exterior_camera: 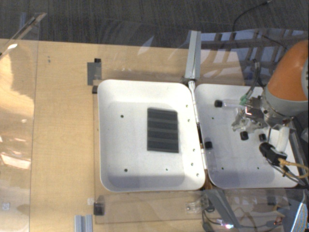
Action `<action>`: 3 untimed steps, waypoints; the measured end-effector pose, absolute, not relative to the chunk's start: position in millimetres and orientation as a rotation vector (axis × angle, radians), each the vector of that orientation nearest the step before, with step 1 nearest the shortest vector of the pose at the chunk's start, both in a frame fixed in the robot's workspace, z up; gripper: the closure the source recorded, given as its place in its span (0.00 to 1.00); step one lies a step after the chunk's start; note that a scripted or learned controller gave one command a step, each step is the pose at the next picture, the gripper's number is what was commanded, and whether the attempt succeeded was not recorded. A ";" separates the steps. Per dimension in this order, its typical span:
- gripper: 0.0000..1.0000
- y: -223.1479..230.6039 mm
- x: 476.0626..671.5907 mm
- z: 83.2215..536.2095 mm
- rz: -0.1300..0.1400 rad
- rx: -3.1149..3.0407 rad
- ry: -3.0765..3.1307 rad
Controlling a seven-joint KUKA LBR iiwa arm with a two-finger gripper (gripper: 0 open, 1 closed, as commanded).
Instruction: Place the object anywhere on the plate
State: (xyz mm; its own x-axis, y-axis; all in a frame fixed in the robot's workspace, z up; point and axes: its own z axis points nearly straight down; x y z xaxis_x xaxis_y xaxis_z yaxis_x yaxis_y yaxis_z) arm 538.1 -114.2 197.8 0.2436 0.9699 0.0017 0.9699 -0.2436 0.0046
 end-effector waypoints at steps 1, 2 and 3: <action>1.00 -57.9 583.0 284.7 0.007 2.619 1.728; 1.00 -41.8 669.5 290.2 0.005 2.913 1.170; 1.00 12.8 650.6 303.6 0.006 2.586 1.779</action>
State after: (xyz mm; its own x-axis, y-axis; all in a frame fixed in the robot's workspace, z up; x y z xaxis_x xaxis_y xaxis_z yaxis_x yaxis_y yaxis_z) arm 650.6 12.8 303.6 0.3576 0.9339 0.0016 0.9339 -0.3576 0.0043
